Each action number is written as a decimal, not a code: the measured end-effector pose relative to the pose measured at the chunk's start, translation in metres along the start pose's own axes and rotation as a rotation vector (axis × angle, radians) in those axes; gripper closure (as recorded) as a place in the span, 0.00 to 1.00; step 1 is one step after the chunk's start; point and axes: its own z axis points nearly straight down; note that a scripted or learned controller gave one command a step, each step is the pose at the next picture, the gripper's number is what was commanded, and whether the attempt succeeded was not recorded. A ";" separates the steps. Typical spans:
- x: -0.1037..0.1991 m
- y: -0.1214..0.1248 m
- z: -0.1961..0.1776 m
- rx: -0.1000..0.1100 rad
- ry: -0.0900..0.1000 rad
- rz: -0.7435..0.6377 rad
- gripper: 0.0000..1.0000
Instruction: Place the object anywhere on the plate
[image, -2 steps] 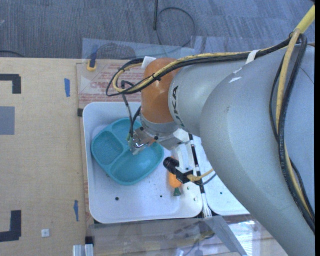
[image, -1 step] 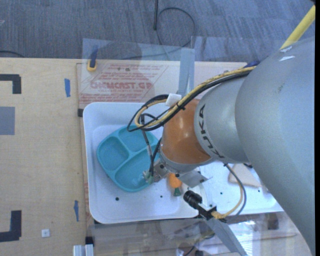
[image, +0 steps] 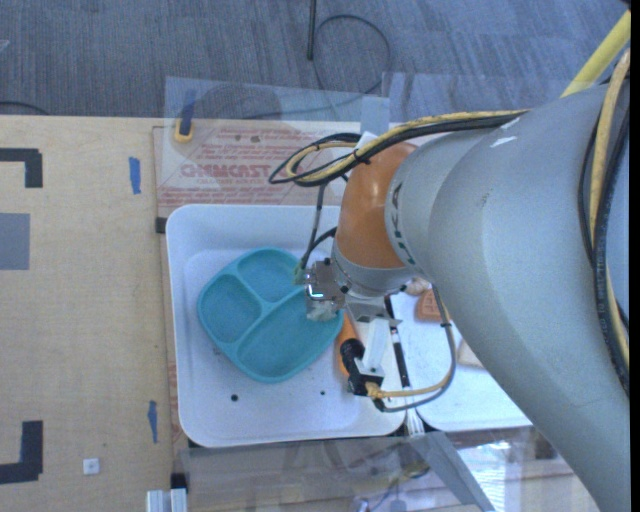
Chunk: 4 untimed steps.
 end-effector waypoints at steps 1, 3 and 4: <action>-0.107 -0.022 -0.053 0.015 -0.030 -0.057 1.00; 0.070 -0.020 -0.048 0.021 -0.021 0.146 1.00; 0.071 -0.020 -0.048 0.021 -0.021 0.145 0.00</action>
